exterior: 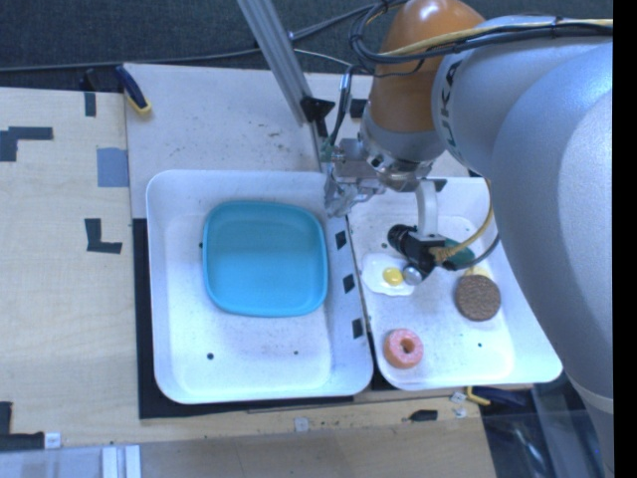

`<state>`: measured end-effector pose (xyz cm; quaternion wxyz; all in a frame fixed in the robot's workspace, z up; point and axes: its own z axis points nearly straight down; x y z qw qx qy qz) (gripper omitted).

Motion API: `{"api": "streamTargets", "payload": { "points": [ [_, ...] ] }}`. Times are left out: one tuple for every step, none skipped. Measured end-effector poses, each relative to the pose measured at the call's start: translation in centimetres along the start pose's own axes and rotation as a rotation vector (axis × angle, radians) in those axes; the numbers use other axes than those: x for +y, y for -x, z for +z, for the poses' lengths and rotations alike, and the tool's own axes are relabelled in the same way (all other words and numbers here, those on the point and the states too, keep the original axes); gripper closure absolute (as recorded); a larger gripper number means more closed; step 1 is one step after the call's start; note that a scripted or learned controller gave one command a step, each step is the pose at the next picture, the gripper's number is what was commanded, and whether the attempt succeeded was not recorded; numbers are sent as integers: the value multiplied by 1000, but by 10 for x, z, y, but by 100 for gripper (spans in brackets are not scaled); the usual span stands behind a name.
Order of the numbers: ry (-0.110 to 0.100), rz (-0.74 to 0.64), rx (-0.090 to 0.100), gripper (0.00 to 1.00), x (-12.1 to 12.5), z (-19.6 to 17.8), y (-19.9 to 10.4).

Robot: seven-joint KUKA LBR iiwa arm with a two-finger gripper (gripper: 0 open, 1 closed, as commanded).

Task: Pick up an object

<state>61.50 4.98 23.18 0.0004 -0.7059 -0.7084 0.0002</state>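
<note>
Blue plate [264, 257], a rounded square, lies flat in the left bin [164, 297], filling most of its upper half; the floor of the bin towards 6 o'clock from the plate is bare apart from dark specks. Three smaller objects lie in the right bin [518, 361]. A toy fried egg [388, 278], white with a yellow yolk, sits near that bin's left wall. A pink doughnut [403, 349] lies at 6 o'clock from the egg, close to the bin's near corner and apart from the egg. A round brown biscuit [479, 297] lies at 3 o'clock from the egg, well clear of it and of the doughnut.

The gripper [336, 197] hangs over the ridge where the two bins meet, at the top end of that ridge, just off the plate's corner at 1 o'clock and at 11 o'clock from the egg. Nothing can be seen held in it, and whether it is wide or narrow cannot be told from this angle. The grey arm [528, 108] comes in from 3 o'clock, with its orange band [428, 23] at 1 o'clock from the gripper. A slanted metal bar [274, 43] runs down from 12 o'clock towards the gripper. Three black marks [349, 283] sit along the shared ridge.
</note>
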Motion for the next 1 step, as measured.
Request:
{"api": "streamTargets", "payload": {
  "points": [
    [0,0,0,100,31,-5,-42]
  ]
}}
